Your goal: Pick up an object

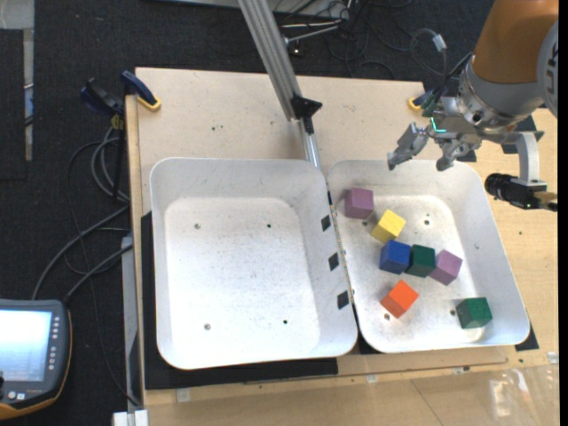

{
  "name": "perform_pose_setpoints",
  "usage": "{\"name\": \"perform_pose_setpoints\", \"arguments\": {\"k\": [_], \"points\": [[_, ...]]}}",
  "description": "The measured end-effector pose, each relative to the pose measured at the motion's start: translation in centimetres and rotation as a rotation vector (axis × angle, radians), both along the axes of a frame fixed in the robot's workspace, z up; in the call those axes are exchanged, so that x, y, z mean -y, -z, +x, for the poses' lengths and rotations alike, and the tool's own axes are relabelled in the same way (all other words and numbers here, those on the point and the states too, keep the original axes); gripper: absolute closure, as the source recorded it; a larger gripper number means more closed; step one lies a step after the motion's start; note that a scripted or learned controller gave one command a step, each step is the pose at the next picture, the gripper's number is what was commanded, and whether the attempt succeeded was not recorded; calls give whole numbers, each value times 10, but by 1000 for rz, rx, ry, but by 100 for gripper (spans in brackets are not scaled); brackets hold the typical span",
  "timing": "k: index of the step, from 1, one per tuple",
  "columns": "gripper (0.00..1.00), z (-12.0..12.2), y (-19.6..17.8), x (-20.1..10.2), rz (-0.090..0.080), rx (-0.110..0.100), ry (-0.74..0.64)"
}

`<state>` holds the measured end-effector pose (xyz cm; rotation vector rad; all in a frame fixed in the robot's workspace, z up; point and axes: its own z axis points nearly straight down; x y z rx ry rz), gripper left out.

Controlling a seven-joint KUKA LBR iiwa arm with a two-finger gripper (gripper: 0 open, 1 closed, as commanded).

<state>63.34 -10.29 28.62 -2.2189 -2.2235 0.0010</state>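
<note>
My gripper (428, 153) hangs above the far edge of the right bin (497, 238), fingers spread open with nothing between them. Below it in the right bin lie several blocks: a purple block (358, 202) nearest the divider, a yellow block (388, 226), a blue block (396, 256), a dark green block (422, 260), a second purple block (447, 266), an orange block (399, 298) and a green block (474, 312) at the near right corner. The gripper stands well clear of all of them.
The left bin (177, 238) sits beside the right one on the wooden bench (222, 114). A slanted metal rod (271, 47) crosses the bench's far side. A blue-and-yellow clamp (133, 91) grips the far left corner. A pendant (31, 353) lies off the bench.
</note>
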Motion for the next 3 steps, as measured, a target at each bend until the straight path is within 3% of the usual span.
{"name": "perform_pose_setpoints", "arguments": {"k": [3], "points": [[0,12,141,7,0,-4,3]]}}
